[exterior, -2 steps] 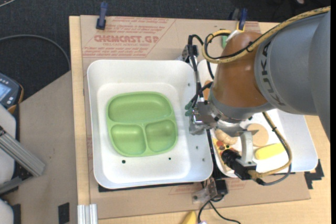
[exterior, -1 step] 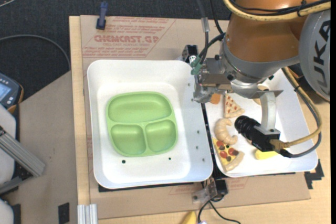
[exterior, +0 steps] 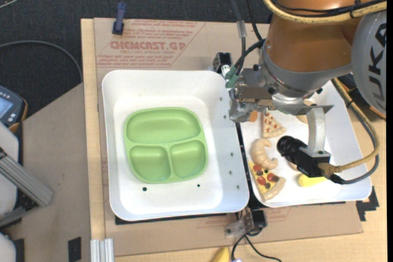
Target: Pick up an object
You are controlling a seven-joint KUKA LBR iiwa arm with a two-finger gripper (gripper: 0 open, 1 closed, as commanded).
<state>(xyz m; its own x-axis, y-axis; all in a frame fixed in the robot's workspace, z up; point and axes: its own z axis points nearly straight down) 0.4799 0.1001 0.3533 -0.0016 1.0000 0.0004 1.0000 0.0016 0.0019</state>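
The gripper (exterior: pixel 256 102) hangs low over the back left part of the right bin (exterior: pixel 351 150), largely covered by the big orange wrist. Just below it lies a small triangular pizza-like toy slice (exterior: pixel 272 126), with a bit of orange toy (exterior: pixel 252 115) showing at the gripper's edge. Further forward lie a tan croissant-shaped toy (exterior: pixel 263 154) and a pizza slice with red toppings (exterior: pixel 268 183). A yellow piece (exterior: pixel 309 180) rests near the bin's front.
The left bin (exterior: pixel 116 132) holds a green divided plate (exterior: pixel 164 143). A raised rim between the two bins runs just left of the gripper. A brown board (exterior: pixel 153 40) lies under both bins, with a small blue clip (exterior: pixel 119 17) at its back.
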